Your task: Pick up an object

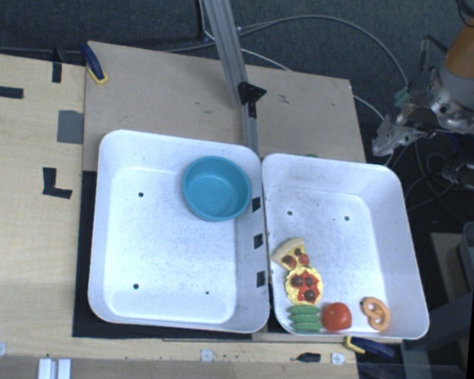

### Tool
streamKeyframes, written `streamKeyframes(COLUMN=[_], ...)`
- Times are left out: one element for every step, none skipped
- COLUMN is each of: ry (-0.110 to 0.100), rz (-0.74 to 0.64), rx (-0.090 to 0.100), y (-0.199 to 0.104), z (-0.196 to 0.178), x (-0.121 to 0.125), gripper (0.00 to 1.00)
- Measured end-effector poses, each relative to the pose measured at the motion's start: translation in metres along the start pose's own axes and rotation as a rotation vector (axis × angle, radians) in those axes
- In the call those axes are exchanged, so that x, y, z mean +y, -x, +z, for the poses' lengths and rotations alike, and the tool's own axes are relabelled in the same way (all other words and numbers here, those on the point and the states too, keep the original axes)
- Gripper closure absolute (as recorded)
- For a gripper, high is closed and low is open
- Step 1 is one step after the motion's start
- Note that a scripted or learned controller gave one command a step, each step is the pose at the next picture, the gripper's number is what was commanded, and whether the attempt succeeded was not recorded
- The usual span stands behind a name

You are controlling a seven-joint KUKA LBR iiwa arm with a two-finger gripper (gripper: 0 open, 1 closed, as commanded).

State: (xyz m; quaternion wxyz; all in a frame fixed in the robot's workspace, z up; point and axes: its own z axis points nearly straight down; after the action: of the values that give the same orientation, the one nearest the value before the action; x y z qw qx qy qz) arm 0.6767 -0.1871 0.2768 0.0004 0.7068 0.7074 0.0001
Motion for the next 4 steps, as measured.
streamKeyframes(ry=[-0.002,-0.001,-0.003,-0.003], rz=[-0.003,-0.003,-0.003,-0.002], rx=[0.001,0.001,0.001,0.001], y=[-0.047,-0.096,-0.14,-0.177], z=[0.017,0.023,0.039,0.049], x=[-0.022,-0.038,-0.062,-0.096], gripper=[1.0,1.0,1.0,1.0])
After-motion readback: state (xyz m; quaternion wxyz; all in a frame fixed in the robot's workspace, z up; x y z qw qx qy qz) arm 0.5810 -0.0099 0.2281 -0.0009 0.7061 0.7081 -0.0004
